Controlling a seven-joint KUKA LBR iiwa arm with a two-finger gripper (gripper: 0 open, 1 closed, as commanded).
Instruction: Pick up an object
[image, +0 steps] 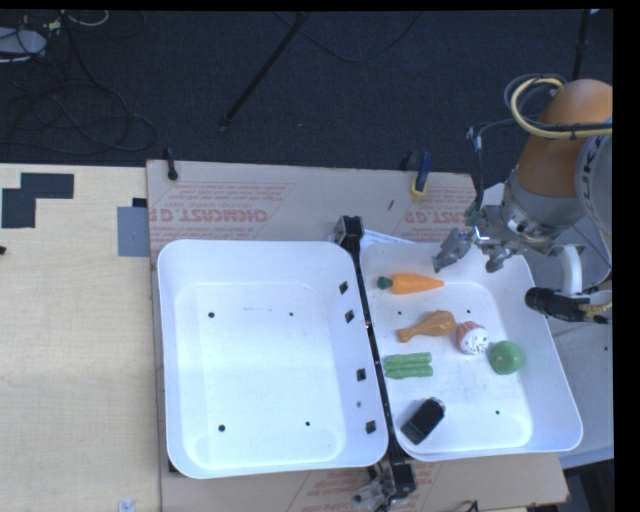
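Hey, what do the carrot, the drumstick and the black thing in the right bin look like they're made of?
Carrot: probably molded plastic, smooth, uniform orange with a green top. Drumstick: likely plastic too, an even tan color with a soft sheen. Black object: looks like hard plastic or rubber, dark matte; too small to tell.

In the right bin (560, 420) a carrot (412, 284) is placed rearmost, a drumstick (428, 326) and ball (506, 357) mid-bin, a box (423, 420) nearest the front.

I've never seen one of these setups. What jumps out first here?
The grey arm's two-finger gripper hangs over the far edge of the right white bin. In that bin lie an orange toy carrot, a tan toy drumstick, a green ball and a black block.
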